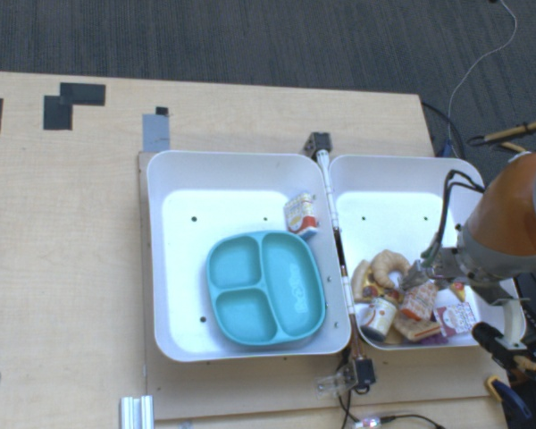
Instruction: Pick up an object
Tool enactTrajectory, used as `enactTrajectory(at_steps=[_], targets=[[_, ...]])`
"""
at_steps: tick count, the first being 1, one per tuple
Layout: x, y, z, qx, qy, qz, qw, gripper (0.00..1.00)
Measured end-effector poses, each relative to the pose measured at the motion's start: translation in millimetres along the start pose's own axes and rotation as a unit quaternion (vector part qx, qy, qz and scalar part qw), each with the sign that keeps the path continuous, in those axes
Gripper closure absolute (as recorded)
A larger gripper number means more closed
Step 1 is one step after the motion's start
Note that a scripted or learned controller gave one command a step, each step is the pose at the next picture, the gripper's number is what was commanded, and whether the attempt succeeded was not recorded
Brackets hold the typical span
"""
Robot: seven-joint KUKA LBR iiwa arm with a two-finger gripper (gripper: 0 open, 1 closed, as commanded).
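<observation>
Left bin (174, 239): blue three-compartment tray (266, 287); small carton, perhaps milk (301, 214), beside its far right corner.

The bench (62, 239) is showing a pale, matt wood-grain surface. Both white bins (174, 239) are looking like smooth, slightly glossy plastic. The divided blue plate (266, 286) is appearing as smooth matt plastic. The arm's orange band (518, 206) is gleaming faintly, while the grey floor (250, 25) is looking like ribbed carpet.

Blue plate (290, 280); white bins (241, 172); orange-banded arm (518, 208).
</observation>
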State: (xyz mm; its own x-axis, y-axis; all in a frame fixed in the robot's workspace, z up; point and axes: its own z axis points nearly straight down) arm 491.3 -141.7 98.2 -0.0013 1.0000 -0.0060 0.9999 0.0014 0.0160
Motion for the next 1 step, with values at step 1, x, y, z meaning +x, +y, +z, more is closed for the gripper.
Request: enactTrajectory(at_steps=[1], targets=[[74.1,56.6,-86.7,0.006,0.004,-0.002,1.0000,1.00]])
